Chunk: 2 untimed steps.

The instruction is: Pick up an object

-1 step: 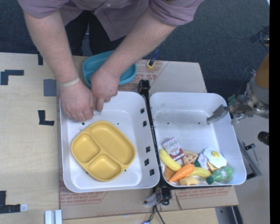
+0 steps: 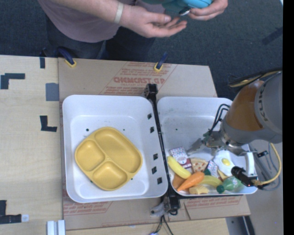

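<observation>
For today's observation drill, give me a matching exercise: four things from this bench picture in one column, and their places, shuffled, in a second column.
Things:
1. yellow divided plate
2. carrot
3. fried egg toy
4. green bottle

Places:
A. right bin, front right corner
B. left bin
C. right bin, just below the arm's wrist
D. right bin, front, beside the banana

Pairs: 1-B, 2-D, 3-C, 4-A

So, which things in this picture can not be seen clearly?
- Gripper, camera view: small and dim against the right bin; open or shut is unclear.
- Toy food pile: pieces overlap, and the arm covers its right part.
- Person's hands: the top edge cuts off the blue thing they hold.
</observation>
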Each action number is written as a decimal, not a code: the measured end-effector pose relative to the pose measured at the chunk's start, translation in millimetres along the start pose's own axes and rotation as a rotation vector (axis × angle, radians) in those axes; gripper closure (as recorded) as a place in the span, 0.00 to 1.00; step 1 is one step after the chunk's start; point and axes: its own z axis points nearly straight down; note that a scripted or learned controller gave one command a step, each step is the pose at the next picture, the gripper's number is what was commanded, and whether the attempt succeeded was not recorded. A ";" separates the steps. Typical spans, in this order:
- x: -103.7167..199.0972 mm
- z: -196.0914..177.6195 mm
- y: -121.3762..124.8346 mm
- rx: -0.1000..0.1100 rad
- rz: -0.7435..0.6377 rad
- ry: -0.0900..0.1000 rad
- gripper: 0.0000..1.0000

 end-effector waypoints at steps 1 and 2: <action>-14.1 3.0 22.0 -0.007 -0.001 -0.003 0.00; 1.8 3.3 -31.4 -0.007 0.001 -0.004 0.00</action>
